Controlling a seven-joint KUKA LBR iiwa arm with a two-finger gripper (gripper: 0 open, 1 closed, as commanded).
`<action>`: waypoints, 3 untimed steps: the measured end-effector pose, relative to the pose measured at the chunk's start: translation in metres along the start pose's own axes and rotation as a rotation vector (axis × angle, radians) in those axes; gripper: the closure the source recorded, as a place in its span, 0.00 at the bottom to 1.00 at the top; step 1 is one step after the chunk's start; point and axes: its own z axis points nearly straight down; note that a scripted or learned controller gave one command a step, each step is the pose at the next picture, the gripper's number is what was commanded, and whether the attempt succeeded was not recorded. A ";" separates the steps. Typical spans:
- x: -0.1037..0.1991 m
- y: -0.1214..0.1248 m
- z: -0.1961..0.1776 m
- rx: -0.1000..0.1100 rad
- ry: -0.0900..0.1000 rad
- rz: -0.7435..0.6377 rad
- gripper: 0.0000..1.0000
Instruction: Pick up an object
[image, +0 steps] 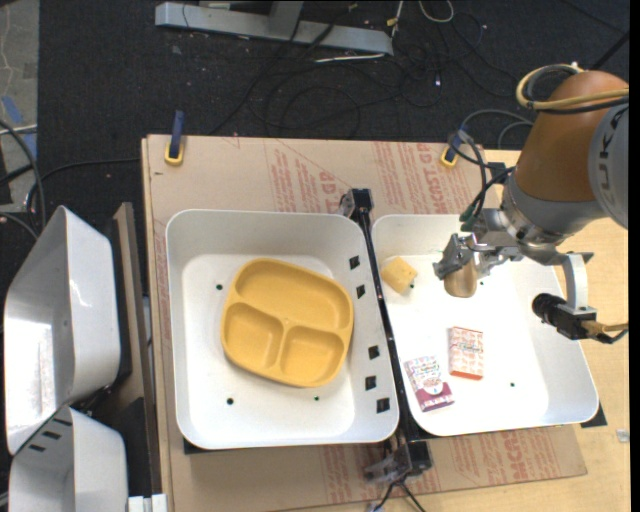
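The yellow block (400, 275) lies in the right bin (570, 400), just left of the gripper (460, 272); whether its fingers are spread I cannot tell. Descending here, it would likely miss the block and close on nothing.

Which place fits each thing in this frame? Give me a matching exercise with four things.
Things:
1. yellow divided plate
2. pale yellow block
3. orange-and-white carton
4. gripper

Places:
a. right bin, beside the purple-edged carton
b. left bin
c. above the right bin's far part
d. right bin, far left corner by the divider

Pairs: 1-b, 2-d, 3-a, 4-c
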 end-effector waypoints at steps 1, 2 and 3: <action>0.000 0.001 -0.046 -0.001 0.000 -0.001 1.00; 0.057 -0.001 -0.047 0.005 0.002 -0.005 1.00; 0.107 -0.002 -0.024 0.007 0.001 -0.004 1.00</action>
